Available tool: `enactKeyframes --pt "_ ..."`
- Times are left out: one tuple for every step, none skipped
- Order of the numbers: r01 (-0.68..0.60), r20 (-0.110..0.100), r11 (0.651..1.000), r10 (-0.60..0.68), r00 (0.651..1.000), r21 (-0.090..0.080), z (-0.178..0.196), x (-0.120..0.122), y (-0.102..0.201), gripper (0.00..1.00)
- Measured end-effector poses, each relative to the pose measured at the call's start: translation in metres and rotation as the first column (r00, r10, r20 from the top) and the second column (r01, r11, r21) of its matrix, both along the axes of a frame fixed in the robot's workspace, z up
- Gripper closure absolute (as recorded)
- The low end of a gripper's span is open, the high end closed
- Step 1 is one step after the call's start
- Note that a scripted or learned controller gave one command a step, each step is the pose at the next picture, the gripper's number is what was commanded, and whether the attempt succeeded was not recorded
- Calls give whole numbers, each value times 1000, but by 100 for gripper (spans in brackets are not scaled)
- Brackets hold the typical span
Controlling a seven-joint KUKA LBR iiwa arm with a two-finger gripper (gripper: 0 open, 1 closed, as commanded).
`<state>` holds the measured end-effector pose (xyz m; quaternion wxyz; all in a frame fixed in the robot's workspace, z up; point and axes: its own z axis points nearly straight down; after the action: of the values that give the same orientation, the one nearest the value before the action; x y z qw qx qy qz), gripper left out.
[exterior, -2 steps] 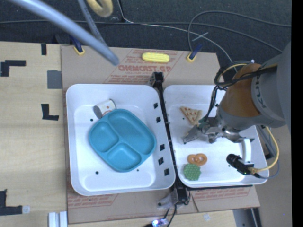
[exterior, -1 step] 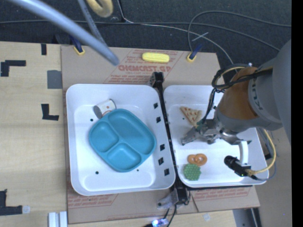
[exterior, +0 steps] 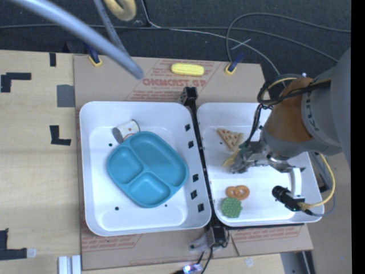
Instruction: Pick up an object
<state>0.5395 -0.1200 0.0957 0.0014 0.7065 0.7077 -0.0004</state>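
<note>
In the right bin [exterior: 259, 221] my gripper [exterior: 238, 160] is down near the bin floor, left of the orange-banded wrist. A tan waffle-like wedge [exterior: 230, 137] lies just above it, close to the fingertips. Something yellowish [exterior: 229, 162] shows at the tips, too small to name. An orange pretzel-like ring [exterior: 238, 192] and a green bumpy piece [exterior: 231, 208] lie below the gripper, apart from it. The left bin [exterior: 91, 153] holds a blue divided tray [exterior: 147, 168] and a small white cup [exterior: 126, 130] on its side.
A yellow corn cob [exterior: 187, 69] lies on the cardboard behind the bins. A black divider [exterior: 197, 153] runs between the bins. A black cable fitting [exterior: 285, 197] hangs off the wrist over the right bin's lower right. A grey pole [exterior: 74, 27] crosses the top left.
</note>
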Motion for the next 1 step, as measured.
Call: enactKeyframes --pt "1 0 1000 -1 1000 2 43 -1 -4 100"
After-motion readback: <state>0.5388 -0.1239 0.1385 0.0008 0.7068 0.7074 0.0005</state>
